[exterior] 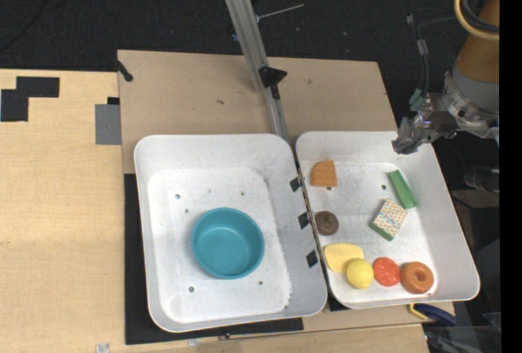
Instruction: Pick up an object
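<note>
In the camera view, the gripper (410, 137) is seen over the upper right rim of the right bin (457, 217), its grasp state impossible to tell, while the green block (401, 188), the nearest object, lies apart below it beside the patterned block (389, 219).

One camera watches me from above the bench (65, 180), fixed and looking down at a slant. It stands far enough back to take in both white bins whole: the left bin (163, 156) and the right bin (444, 205), side by side. Dark floor shows beyond the bench's far edge. My arm (477, 58) comes in from the picture's right side.
</note>
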